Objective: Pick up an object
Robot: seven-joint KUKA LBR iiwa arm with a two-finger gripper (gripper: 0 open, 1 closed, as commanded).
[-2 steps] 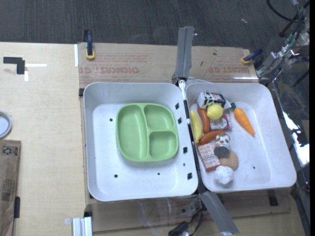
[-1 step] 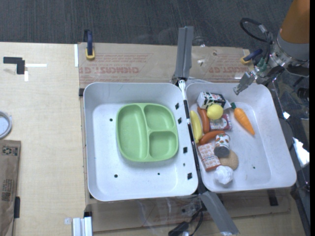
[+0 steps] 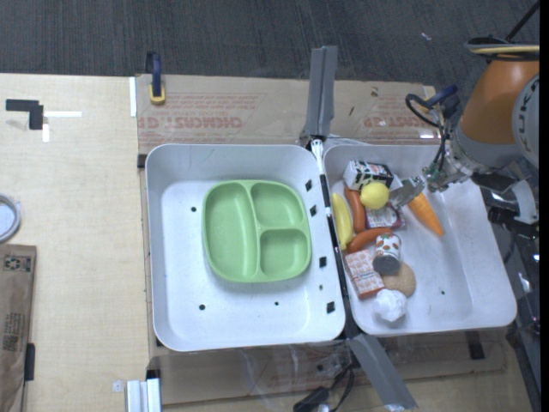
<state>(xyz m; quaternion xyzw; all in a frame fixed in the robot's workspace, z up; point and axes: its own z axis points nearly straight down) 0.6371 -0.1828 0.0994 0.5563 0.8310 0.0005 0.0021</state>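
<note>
The right bin (image 3: 480,256) holds a heap of toy food along its left side. In it I see a black-and-white carton (image 3: 367,174), a yellow lemon (image 3: 374,196), a banana (image 3: 340,220), a red sausage (image 3: 371,236), a small can (image 3: 388,245), a brown cookie (image 3: 399,280), a white crumpled ball (image 3: 390,305) and a red-and-white packet (image 3: 363,273). An orange carrot (image 3: 426,215) lies slanted just right of the lemon. My gripper (image 3: 410,191) reaches in from the right, low over the carrot's upper end and close beside the lemon.
The left bin (image 3: 171,256) holds a green divided plate (image 3: 256,230). A grey divider post (image 3: 322,93) stands between the bins at the back. The arm's orange band (image 3: 493,101) hangs over the right bin's back right corner. A tape roll (image 3: 4,220) lies at the far left.
</note>
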